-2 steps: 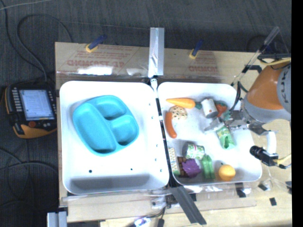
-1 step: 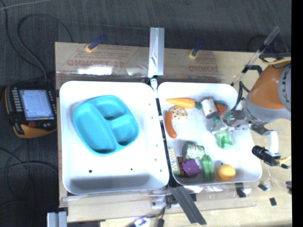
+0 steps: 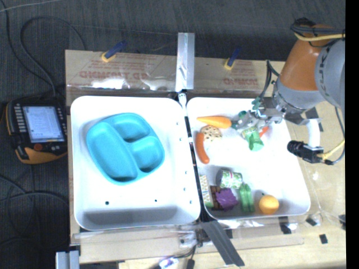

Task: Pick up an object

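Note:
My gripper [image 3: 251, 120] hangs over the back of the right bin [image 3: 291, 170], reaching in from the right. Just left of it lies an orange carrot [image 3: 214, 121]. A small green toy [image 3: 256, 141] with a red bit beside it sits directly below the gripper, partly hidden by it. Further left are a speckled tan cookie [image 3: 211, 133] and a red-orange sausage [image 3: 201, 147]. At the front of the bin lie a green-labelled can [image 3: 230, 179], purple grapes [image 3: 226, 198], a green vegetable [image 3: 245, 198] and an orange fruit [image 3: 268, 204].
The left bin [image 3: 95, 206] holds a blue divided tray [image 3: 124, 146]. A metal post [image 3: 185, 66] stands behind the seam between the bins. A teach pendant [image 3: 36, 129] lies on the floor to the left. Black cable fittings [image 3: 303, 148] hang at the right bin's right wall.

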Controlling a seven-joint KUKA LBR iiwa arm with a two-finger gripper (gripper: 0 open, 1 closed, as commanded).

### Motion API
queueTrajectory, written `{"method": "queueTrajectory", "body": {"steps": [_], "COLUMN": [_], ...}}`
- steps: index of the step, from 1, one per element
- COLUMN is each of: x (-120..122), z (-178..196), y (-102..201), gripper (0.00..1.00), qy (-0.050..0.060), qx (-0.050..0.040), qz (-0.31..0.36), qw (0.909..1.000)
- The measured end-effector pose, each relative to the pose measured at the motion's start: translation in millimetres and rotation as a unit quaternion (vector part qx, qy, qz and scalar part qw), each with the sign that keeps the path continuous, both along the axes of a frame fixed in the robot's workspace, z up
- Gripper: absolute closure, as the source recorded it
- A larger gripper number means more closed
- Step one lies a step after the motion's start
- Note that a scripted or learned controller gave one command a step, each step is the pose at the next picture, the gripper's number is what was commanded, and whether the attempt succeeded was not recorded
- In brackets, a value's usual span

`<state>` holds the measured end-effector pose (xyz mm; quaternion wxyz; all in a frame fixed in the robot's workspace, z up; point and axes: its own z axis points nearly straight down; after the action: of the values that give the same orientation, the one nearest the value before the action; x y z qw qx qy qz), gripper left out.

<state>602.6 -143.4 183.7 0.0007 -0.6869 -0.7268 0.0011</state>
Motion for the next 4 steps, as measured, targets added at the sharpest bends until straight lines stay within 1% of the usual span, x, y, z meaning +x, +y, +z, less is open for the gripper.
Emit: {"method": "queueTrajectory", "body": {"steps": [1, 2, 3, 4], "x": [0.5, 27.9, 27.9, 66.1], "z": [7.1, 30.8, 30.8, -65.7], "y": [0.8, 59.4, 59.2, 8.6], "gripper": [1.00, 1.00, 0.00, 0.00], "qy": [0.002, 0.000, 0.000, 0.000], "qx": [0.0002, 0.0002, 0.0001, -0.0004], "qz": [0.001, 0.011, 0.011, -0.096], "qw": [1.0000, 0.9999, 0.9999, 0.9954]}}
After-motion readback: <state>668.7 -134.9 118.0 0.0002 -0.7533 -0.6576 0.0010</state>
